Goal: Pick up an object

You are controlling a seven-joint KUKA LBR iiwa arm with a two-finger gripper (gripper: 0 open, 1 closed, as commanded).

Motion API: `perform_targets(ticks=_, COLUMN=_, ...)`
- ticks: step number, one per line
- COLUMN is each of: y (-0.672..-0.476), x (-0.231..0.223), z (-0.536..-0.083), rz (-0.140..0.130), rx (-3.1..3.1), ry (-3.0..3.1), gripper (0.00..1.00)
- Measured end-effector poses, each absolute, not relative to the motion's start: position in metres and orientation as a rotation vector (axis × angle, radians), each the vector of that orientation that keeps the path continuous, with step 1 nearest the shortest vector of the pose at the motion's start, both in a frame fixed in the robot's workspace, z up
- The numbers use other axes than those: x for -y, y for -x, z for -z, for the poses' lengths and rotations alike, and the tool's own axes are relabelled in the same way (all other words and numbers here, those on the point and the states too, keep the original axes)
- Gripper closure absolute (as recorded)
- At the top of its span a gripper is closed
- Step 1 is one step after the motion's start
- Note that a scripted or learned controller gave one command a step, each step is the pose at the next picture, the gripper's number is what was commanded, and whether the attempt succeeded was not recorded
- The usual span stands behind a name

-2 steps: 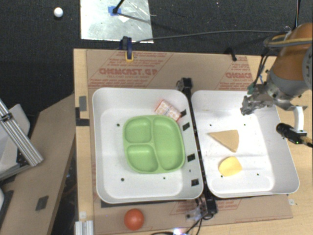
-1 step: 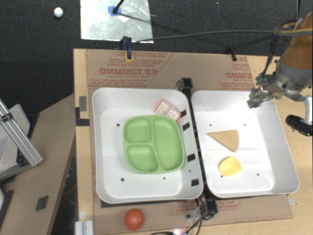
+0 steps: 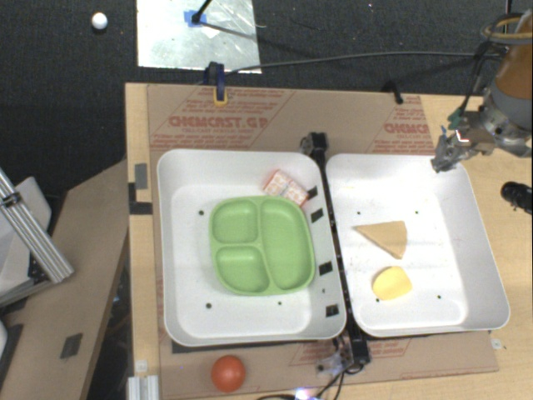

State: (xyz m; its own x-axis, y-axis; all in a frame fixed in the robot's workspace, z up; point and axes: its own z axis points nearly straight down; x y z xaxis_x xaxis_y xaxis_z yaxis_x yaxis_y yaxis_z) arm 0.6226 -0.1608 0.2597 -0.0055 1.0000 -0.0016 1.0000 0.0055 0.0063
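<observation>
**Desk:** What step does this frame catch?

**Photographer:** The approach, by my reading. The grey two-finger gripper [image 3: 444, 158] hangs over the far right corner of the right-hand shallow white plastic bin [image 3: 487, 248], holding nothing. Whether it is spread or closed, I cannot tell; it is too small and blurred at that corner.

**Desk:** And the candidates for picking?

**Photographer:** Two lie in that bin, well apart from the gripper: a flat tan wedge like a slice of bread [image 3: 385, 237] near the middle, and just beside it, toward the near edge, a rounded yellow lump like a lemon [image 3: 391, 283]. The left-hand shallow white bin [image 3: 179, 223] carries a pale green three-compartment plastic tray [image 3: 261, 245], with a small pink-and-white wrapped packet [image 3: 286, 187] touching its far rim.

**Desk:** What does the next move call for?

**Photographer:** Likely a swing inward over the wedge or the lump, then a straight descent. The wedge lies low and flat; the lump may roll.

**Desk:** The setting?

**Photographer:** A brown cardboard sheet printed in red [image 3: 250, 115] covers the bench. A small red ball [image 3: 227, 372] rests on its near edge, outside the bins. Beyond lies dark flooring with a silvery foil square [image 3: 196, 23].
</observation>
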Motion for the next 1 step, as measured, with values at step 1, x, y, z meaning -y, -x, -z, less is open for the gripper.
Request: perform_targets(ticks=1, y=-0.6160, x=0.1055, z=-0.2647, rz=-0.004, rx=-2.232, ry=-2.211, gripper=1.00)
